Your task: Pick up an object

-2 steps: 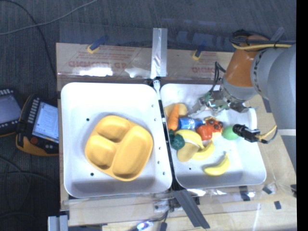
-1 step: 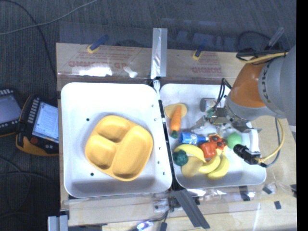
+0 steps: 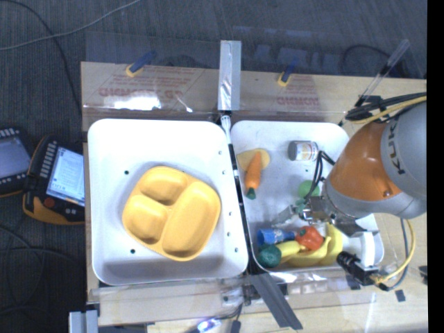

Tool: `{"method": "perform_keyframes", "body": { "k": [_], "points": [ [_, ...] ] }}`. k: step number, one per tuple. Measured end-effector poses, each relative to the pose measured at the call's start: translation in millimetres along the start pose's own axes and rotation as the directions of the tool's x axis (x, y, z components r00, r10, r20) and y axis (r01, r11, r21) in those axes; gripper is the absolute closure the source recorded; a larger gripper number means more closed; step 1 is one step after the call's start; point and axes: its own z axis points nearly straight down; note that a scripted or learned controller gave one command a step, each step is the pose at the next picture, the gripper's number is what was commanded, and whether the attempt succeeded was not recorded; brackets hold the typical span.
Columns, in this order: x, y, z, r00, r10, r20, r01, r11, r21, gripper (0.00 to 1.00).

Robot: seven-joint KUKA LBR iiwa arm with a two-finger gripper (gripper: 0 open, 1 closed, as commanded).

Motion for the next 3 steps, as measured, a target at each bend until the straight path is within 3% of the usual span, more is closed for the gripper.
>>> {"method": "perform_keyframes", "body": {
  "k": [1, 2, 3],
  "points": [
    [8.9, 64.0, 1.0, 0.996, -0.089, 0.001, 0.089, 0.996, -0.001, 0.0],
    [25.9, 113.6, 1.8, 0.996, -0.086, 0.002, 0.086, 0.996, 0.001, 0.0],
    [23.0, 177.3, 4.2, 0.997, -0.083, -0.001, 0.083, 0.996, 0.013, 0.0]
  ]
}}
